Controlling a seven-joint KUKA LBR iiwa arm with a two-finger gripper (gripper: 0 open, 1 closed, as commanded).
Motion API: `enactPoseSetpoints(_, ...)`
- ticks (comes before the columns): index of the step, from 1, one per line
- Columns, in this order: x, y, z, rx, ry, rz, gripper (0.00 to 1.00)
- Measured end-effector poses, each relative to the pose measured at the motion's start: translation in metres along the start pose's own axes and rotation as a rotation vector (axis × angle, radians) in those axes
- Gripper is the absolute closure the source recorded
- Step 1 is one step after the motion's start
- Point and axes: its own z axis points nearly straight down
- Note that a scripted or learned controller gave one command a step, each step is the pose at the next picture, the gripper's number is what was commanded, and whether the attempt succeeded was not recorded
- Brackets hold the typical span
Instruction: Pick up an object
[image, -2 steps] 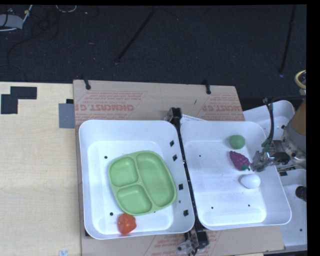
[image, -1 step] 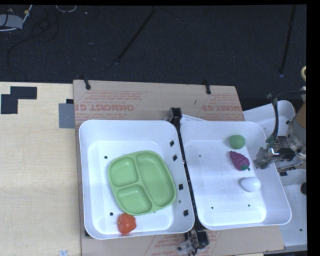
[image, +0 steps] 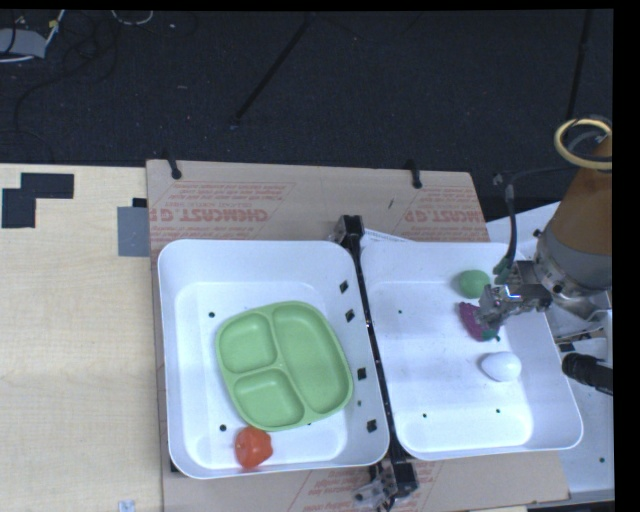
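Camera view: red print on the cardboard sheet under both bins, at 12 o'clock from the left bin and again at 12 o'clock from the right bin. Upside down from here; seems to read "CHEMCAST" followed by "G.P", with a smaller line beneath too fine to make out. More of the same red print on the strip of cardboard at 6 o'clock, below the bins, unreadable. No other writing legible anywhere on the bench.

In the right bin, toward its 2 o'clock corner: the claw, reaching in from 3 o'clock on the grey arm. Open or closed: cannot tell, the tip being small and tangled with metal parts and cable. At the claw's 8 o'clock, a purple object, lying on the bin floor right at the tip, touching it or just beside it; cannot tell which, nor whether gripped. At the claw's 11 o'clock, a green object, near the bin's back wall. At the claw's 6 o'clock, a white rounded object, apart from both.

In the left bin: a green divided plate at the centre, three compartments, tilted. At its 7 o'clock, an orange-red object against the front wall.
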Motion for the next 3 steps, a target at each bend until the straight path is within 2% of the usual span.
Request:
enactPoseSetpoints(1,0.047,0.006,0.011,0.002,0.0,0.001,1.0)
enactPoseSetpoints(2,0.107,0.014,0.017,0.003,0.001,-0.001,1.0)
enactPoseSetpoints(3,0.159,0.025,0.007,0.001,-0.001,0.0,1.0)
